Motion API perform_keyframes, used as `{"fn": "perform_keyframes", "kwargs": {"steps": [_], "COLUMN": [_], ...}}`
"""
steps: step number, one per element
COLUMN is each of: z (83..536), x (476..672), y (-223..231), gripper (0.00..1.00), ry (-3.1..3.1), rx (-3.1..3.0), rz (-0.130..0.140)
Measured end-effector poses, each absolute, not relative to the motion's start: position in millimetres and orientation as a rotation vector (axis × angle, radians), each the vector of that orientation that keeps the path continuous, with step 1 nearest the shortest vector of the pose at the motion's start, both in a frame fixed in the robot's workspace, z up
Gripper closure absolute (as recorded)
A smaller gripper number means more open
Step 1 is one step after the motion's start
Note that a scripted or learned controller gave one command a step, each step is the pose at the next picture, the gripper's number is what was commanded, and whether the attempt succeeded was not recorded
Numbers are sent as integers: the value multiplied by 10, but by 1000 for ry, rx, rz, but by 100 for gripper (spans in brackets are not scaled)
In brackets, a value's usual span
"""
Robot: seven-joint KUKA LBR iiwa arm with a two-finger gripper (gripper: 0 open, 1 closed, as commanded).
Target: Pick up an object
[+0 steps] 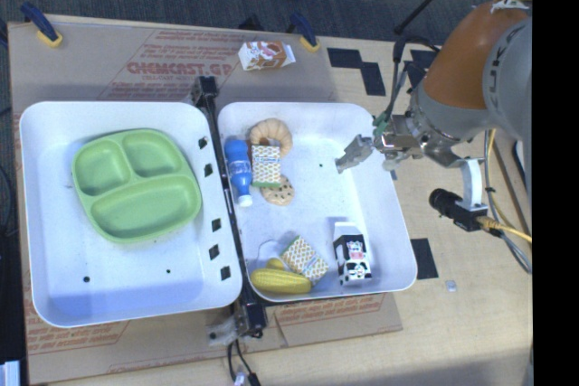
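My gripper (351, 155) hangs over the upper right part of the right bin (391, 221), with bare white floor beneath it and nothing seen in its grasp. Left of it lie a tan bagel (270, 134), a blue bottle (238, 169), a patterned box (265, 164) and a cookie (281, 192). Near the bin's front wall are a yellow banana (280, 282), a chequered packet (305, 258) and a black-and-white carton (351, 256). The grey arm with its orange band (466, 59) comes in from the right.
The left bin (41, 221) holds a green divided plate (137, 183). A snack packet (266, 55) lies on the cardboard behind the bins. Blue clamps (41, 23) (303, 29) grip the back edge, and black cables run at the right.
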State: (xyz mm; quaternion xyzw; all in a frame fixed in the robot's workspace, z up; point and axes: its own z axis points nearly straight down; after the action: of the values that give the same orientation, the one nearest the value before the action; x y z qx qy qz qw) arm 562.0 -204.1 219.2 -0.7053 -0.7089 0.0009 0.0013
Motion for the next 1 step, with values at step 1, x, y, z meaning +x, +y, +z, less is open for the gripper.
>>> {"fn": "perform_keyframes", "kwargs": {"steps": [1], "z": [2340], "x": [5013], "y": [-2114], "gripper": [0], "ry": [-2226], "rx": [-2214], "rz": [3]}}
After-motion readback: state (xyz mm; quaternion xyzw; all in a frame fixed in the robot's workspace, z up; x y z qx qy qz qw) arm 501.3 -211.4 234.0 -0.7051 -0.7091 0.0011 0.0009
